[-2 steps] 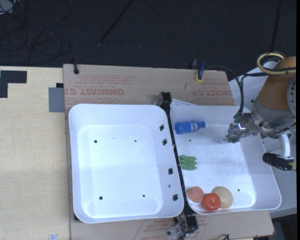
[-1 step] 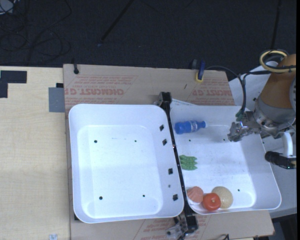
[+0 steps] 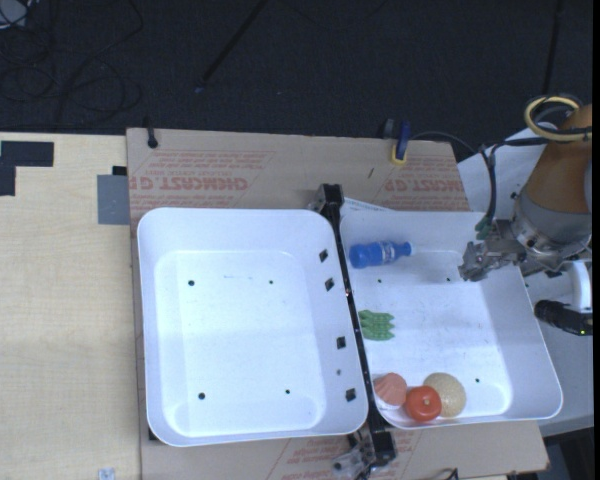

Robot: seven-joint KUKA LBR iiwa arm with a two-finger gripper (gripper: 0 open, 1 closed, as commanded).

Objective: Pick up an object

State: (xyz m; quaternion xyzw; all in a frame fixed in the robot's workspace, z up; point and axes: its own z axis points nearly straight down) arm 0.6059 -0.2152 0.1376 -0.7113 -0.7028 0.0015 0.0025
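1. Dark carpet [image 3: 280,48] fills the far strip, well behind the jaws, with thin black cables [image 3: 40,38] trailing over it at the far left.
2. A pale wood bench [image 3: 50,318] lies far to the left of the jaws, bearing black patches [image 3: 15,163] and a grey square [image 3: 112,198].
3. A brown cardboard sheet [image 3: 240,168] with red print lies flat across the middle, left of the jaws.
4. A blue and yellow clamp [image 3: 400,143] sits on the cardboard's far edge, behind and left of the jaws.
5. Light is even and soft.
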